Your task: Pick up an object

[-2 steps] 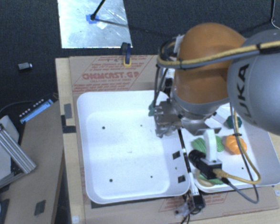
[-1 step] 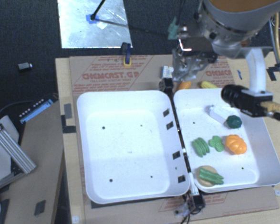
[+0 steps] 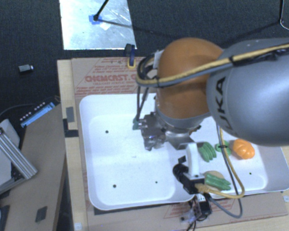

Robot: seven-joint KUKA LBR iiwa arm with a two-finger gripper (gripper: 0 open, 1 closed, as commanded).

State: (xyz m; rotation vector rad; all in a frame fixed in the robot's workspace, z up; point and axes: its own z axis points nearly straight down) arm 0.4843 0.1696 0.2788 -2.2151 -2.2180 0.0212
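Observation:
My gripper [image 3: 150, 137] hangs low over the right part of the left white bin [image 3: 104, 155], close to the wall between the two bins. The big orange and grey wrist hides most of what lies under and behind it. In the right bin [image 3: 279, 176] lie an orange rounded object [image 3: 243, 149], a green leafy piece [image 3: 206, 150] to its left, and a second green piece [image 3: 218, 183] near the front rim, beside a tan thing [image 3: 215, 174]. I see nothing between the gripper and the bin floor.
Both bins rest on a cardboard sheet [image 3: 105, 77] on the bench. A shiny foil plate [image 3: 96, 22] lies behind it. An aluminium frame [image 3: 9, 151] stands at the left. Cables hang near the front edge [image 3: 200, 210].

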